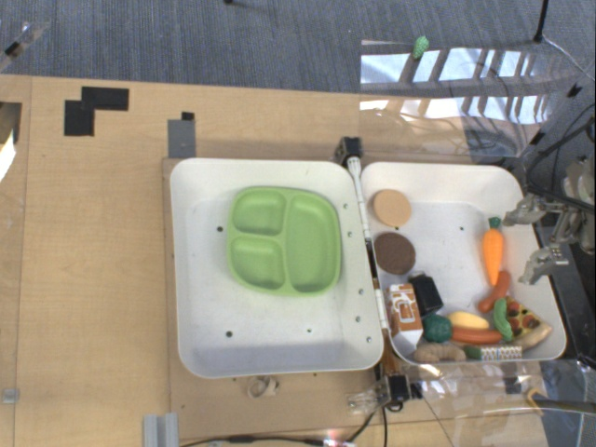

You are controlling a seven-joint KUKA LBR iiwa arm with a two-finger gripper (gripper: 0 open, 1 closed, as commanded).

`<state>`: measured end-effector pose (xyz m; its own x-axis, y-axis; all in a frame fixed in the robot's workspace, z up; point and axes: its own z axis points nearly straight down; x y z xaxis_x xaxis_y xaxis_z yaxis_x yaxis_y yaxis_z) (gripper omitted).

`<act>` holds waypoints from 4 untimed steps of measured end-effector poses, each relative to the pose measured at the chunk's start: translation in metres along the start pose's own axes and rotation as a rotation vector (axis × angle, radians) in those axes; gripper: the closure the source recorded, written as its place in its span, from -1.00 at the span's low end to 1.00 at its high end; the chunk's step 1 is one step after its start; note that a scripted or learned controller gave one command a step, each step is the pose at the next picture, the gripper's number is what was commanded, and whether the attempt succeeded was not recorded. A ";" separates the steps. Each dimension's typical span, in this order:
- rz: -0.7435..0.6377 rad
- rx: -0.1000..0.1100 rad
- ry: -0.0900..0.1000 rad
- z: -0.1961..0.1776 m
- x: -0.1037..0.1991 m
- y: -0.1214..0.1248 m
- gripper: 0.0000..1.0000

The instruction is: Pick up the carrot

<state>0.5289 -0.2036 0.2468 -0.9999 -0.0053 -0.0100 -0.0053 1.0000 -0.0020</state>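
The 2 bins point(186, 277) look like smooth white plastic with a faint sheen. The green divided plate point(284, 240) is matt plastic. The bench point(84, 277) has a matt, fine wood-grain surface. The carrot point(493, 253) looks like smooth, slightly glossy orange plastic with a green top. The gripper point(538, 240) seems to be bare grey metal, though it is small and partly cut off. The floor point(186, 26) is rough blue-grey carpet.
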 end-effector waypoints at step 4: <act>0.298 0.002 -0.018 0.143 -0.008 0.000 1.00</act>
<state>0.5379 -0.2042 0.1038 -0.9572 0.2881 -0.0284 0.2881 0.9576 0.0022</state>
